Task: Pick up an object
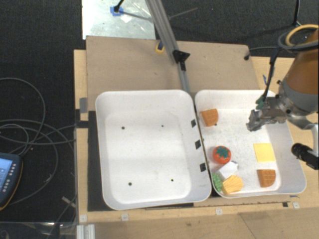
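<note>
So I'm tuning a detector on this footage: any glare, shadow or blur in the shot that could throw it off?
Camera view: lighting is even and shadows are faint; the white bins read bright, close to washed out; a glaring pale panel sits beyond the bench; the claw looks soft and indistinct; the tomato toy stays reasonably sharp.

Matt white plastic bins (149,103) on a brown board bench (129,63).

right bin (239,101): tomato (222,155) centre | blocks around | left bin (107,133) beside
</note>
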Controlling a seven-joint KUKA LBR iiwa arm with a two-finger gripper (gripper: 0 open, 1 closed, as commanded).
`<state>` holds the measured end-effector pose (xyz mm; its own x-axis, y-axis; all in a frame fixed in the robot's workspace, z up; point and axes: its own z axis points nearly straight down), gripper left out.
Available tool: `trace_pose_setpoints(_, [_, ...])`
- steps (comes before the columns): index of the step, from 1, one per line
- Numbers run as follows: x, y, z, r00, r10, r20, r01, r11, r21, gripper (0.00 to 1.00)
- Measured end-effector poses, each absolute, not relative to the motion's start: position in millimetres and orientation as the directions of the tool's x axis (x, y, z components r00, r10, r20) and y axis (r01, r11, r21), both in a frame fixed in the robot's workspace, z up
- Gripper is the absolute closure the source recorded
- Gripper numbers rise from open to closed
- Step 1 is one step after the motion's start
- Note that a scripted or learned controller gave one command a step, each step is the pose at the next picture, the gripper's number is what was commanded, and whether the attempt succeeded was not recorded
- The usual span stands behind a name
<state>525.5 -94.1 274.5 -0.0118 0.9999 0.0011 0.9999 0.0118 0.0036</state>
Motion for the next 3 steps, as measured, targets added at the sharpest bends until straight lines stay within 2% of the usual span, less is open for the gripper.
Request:
trace_pose_setpoints(1, [535.3, -38.3, 257.3, -0.011, 1.000, 0.003, 1.000, 0.011, 0.000, 1.00])
trace_pose_setpoints(3, [548.9, 79.1, 258.3, -0.012, 1.000, 0.003, 1.000, 0.012, 0.002, 1.00])
